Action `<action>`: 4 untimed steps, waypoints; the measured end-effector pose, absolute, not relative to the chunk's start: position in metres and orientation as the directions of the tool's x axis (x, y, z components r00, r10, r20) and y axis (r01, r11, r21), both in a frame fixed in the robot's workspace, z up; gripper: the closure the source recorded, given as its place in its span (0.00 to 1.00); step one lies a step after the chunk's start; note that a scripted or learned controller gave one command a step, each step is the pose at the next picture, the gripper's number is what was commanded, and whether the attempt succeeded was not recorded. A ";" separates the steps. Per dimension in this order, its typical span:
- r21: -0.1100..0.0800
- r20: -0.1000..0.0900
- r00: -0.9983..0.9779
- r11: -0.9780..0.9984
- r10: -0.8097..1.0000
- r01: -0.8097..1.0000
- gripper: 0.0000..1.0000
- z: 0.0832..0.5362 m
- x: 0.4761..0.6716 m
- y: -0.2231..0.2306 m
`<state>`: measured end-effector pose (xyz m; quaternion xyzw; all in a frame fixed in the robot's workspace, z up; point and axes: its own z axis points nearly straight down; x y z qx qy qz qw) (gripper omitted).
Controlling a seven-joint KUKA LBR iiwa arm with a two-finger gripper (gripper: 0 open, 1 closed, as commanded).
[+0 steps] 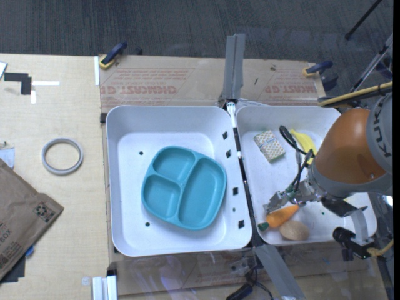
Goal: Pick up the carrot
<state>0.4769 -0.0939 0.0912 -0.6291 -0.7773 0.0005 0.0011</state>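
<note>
We see two white bins side by side on the bench, the left bin [122,186] holding a teal three-compartment plate [184,187] that lies a little tilted in its middle. The carrot [282,215] lies in the right bin [262,114], toward that bin's near left corner, its orange body slanting up to the right with a bit of green at its lower left tip. Just beside it on the near side, touching or almost touching, sits a tan rounded object [294,231], perhaps a potato or bread roll. Farther back in the same bin we find a small pale patterned sponge-like block [270,145] and, to its right, a yellow banana [302,142] partly hidden by the arm. The grey arm with its orange band [347,147] reaches in from the right, and the gripper [289,197] hangs low, just over the carrot's far upper end. Cables and metal parts clutter the claw, so we cannot tell whether it is released or clenched, nor whether it touches the carrot. On the bench to the left lies a roll of tape [62,155].
</note>
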 end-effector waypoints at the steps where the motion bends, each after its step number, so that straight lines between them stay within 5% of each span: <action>1: -0.002 0.001 -0.205 0.205 0.979 0.979 1.00 0.100 0.477 -0.095; 2: -0.002 0.001 -0.205 0.205 0.979 0.979 0.00 0.100 0.477 -0.094; 3: -0.002 0.001 -0.202 0.202 0.979 0.979 1.00 0.109 0.478 -0.095; 4: -0.002 0.001 -0.202 0.202 0.979 0.979 0.00 0.109 0.478 -0.095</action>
